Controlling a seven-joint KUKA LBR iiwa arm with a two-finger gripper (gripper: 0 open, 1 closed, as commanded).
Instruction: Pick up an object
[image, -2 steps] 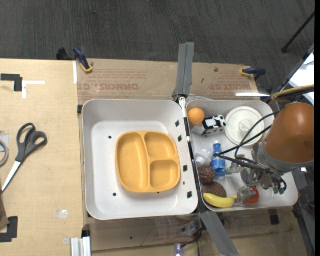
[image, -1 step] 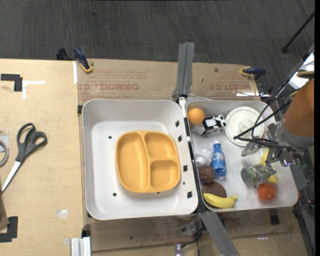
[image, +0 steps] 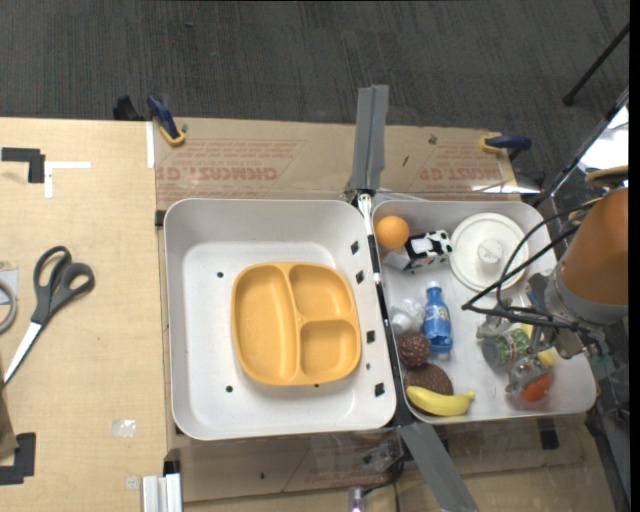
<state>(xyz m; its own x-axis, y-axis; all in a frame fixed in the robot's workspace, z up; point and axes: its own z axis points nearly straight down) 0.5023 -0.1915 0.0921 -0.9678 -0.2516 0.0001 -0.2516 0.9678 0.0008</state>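
The right bin (image: 400, 215) holds an orange ball (image: 391, 231), a black-and-white cow toy (image: 428, 249), a round white lid (image: 488, 250), a blue bottle (image: 436, 320), a brown ball (image: 414, 348), a dark brown round piece (image: 430, 379), a banana (image: 440, 401), a green-labelled can (image: 506, 346) and a red and clear piece (image: 531, 385). My gripper (image: 520, 330) hangs low over the bin's right side, right above the green-labelled can. The arm's orange band (image: 605, 250) and cables cover that corner.
The left bin (image: 190, 300) carries a yellow divided plate (image: 297, 323). Scissors (image: 45, 300) lie on the wooden bench at far left. Blue clamps (image: 165, 118) hold the cardboard behind the bins. A grey strut (image: 370, 135) stands between the bins at the back.
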